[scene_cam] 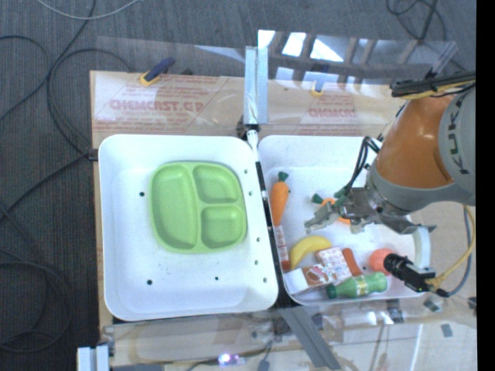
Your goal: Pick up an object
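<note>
A: Where's the two-finger gripper (325, 219)?
B: Over the right white bin (309, 147), fingers apart, clamped on nothing.
A: Around it?
B: Orange toy carrot (278, 199) left; yellow plastic banana (308, 249), red-white packet (331, 266), green bottle (357, 287) below. Green divided plate (198, 207) sits in the left bin (124, 284).

The right bin (309, 147) lies bare across its upper half, while a carrot (278, 199) lines its left wall and a banana (308, 248), packet (332, 265) and bottle (357, 286) crowd its lower edge under the arm (414, 157).
</note>
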Robot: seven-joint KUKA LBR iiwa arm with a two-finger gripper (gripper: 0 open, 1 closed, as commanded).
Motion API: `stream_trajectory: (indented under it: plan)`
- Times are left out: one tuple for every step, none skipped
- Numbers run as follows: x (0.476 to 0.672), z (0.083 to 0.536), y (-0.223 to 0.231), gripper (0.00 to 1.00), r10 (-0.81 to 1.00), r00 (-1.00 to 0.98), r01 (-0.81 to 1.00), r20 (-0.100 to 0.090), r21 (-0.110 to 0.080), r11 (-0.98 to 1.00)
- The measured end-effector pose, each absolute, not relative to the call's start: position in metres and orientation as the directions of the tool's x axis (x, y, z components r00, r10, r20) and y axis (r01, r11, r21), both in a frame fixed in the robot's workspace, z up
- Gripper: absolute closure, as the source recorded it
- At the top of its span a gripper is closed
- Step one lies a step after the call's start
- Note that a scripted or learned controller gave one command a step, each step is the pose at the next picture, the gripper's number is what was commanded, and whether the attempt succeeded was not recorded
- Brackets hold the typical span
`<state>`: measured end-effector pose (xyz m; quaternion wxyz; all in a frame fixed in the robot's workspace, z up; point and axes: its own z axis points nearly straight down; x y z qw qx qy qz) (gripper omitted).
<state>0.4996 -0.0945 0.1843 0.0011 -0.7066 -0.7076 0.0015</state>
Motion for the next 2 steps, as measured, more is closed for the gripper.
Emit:
stream_trajectory:
  plan:
    - [0.543,0.09,-0.13,0.0,0.996,-0.09,0.996,-0.003,0.013,0.09]
    - [0.611,0.09,-0.156,0.0,0.997,-0.075,0.997,-0.004,0.013,0.076]
